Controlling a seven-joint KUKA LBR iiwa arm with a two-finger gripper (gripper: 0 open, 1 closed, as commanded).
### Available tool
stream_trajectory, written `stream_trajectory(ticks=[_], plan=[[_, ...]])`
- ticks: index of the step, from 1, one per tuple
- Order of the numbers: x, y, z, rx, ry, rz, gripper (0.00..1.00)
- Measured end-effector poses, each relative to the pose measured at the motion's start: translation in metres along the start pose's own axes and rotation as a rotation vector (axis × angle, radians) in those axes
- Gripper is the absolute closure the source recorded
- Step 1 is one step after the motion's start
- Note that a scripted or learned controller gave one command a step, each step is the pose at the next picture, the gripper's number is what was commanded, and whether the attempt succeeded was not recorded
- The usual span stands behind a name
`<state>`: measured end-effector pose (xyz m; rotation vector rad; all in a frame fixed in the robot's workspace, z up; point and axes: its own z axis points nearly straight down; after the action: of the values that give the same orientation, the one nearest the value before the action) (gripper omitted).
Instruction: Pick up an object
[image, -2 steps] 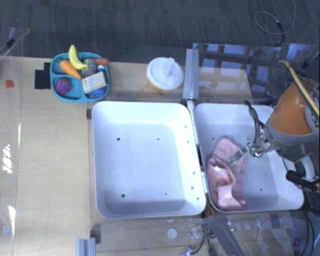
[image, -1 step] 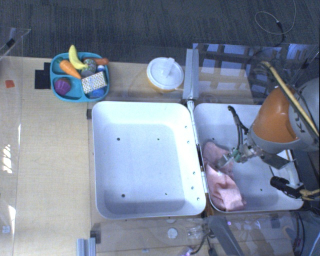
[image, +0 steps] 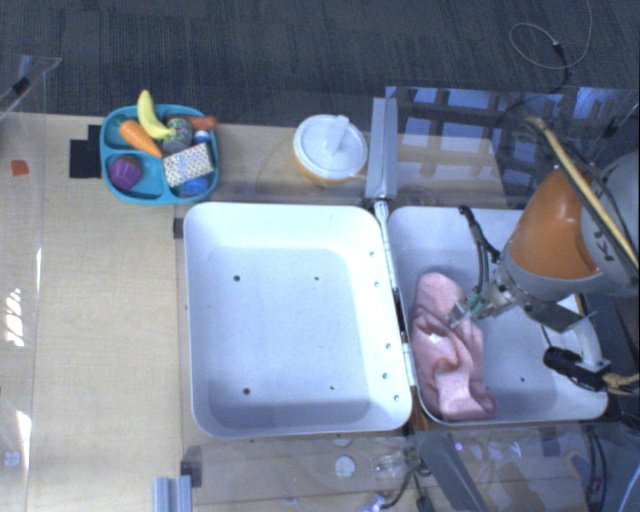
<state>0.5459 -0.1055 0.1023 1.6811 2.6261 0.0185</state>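
Note:
A crumpled pink cloth (image: 446, 347) lies along the left side of the right bin (image: 520, 385). My gripper (image: 466, 311) reaches in from the right and sits low over the cloth's upper right part, its tips touching or nearly touching the fabric. The grey wrist and the orange band rise behind it to the right. No fabric shows lifted between the fingers.
The left bin (image: 290, 320) sits beside the right one, with a metal divider between them. On the bench behind stand a blue tray (image: 155, 155) of toy food and a white lidded bowl (image: 331, 147).

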Motion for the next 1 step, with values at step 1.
stream_trajectory(ticks=[1], plan=[[0.0,-0.0001,0.0001,0.0,0.0,0.0,0.0]])
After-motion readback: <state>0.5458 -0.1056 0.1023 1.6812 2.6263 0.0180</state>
